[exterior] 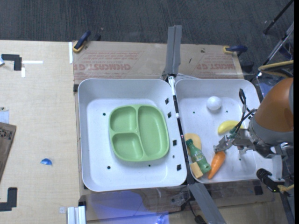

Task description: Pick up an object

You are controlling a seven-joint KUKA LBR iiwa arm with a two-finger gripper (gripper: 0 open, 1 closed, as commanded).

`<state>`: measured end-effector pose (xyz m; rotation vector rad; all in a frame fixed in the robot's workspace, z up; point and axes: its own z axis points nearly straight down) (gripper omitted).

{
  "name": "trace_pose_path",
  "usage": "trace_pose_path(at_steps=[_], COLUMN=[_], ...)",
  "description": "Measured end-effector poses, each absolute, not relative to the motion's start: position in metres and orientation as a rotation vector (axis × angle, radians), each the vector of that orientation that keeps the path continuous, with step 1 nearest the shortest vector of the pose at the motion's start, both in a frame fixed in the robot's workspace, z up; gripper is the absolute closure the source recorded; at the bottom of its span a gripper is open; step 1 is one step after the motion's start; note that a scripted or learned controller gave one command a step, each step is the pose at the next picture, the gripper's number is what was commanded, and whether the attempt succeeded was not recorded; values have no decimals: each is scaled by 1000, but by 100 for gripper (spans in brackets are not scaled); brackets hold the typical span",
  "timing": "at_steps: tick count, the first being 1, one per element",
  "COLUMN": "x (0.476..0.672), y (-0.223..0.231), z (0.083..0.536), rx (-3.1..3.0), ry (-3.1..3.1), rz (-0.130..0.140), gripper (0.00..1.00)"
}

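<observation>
My gripper hangs low over the right bin, reaching in from the right below the orange wrist band. Its tip is just above the top end of an orange carrot, and whether it touches the carrot is unclear. A yellow banana lies just behind the gripper. To its left a green bottle lies across a tan, flat piece. A white ball rests near the bin's back wall.
The left bin holds a green three-compartment tray. A raised divider separates the two bins. The arm's body covers the right bin's right edge. Cables trail along the right side.
</observation>
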<state>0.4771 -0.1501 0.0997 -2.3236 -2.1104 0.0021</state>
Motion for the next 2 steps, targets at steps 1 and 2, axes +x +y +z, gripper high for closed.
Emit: trace_pose_path(at_steps=[1, 2], x=[477, 483], y=[-115, -110], z=[90, 116], rx=[-2289, -1740], ry=[-2148, -2617], rz=[3, 0], gripper=[0, 0])
